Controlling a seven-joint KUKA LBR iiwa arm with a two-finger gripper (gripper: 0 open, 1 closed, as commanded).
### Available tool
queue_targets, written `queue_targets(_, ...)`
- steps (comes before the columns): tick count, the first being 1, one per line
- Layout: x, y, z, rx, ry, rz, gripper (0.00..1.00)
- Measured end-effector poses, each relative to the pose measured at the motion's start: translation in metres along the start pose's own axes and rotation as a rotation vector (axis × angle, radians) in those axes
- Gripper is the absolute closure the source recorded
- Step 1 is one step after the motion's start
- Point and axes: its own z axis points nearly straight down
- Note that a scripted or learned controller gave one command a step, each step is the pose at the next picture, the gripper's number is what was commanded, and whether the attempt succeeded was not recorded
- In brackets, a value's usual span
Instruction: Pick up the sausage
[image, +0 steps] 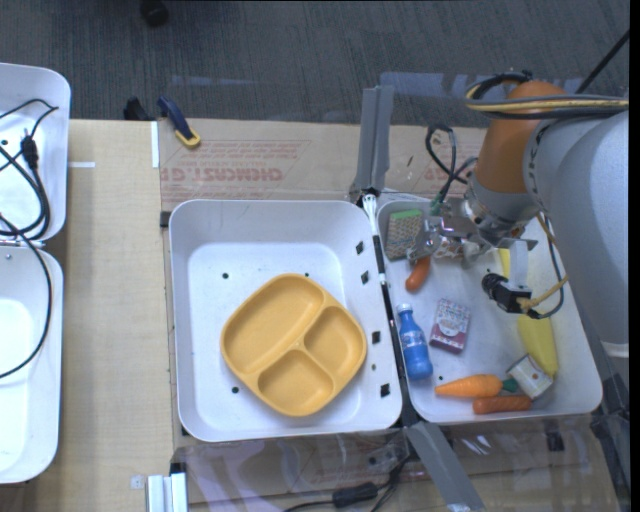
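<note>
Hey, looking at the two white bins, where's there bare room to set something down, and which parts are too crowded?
Left bin: bare white floor all around the yellow divided plate, widest along the far wall. Right bin: a small bare patch between the playing-card box and banana. Crowded: the far end around the gripper and the near edge with the carrot and sausage.

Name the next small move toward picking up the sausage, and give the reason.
Probably lower the gripper a little onto the sausage. The gripper hangs just above the sausage's upper end in the right bin, and nothing shows between the two.
</note>
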Motion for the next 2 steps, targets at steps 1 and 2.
queue_targets(1,-0.004,-0.001,-0.008,0.003,-0.008,0.000,1.00)
queue_targets(2,0.045,-0.002,-0.133,-0.027,-0.008,-0.172,1.00)
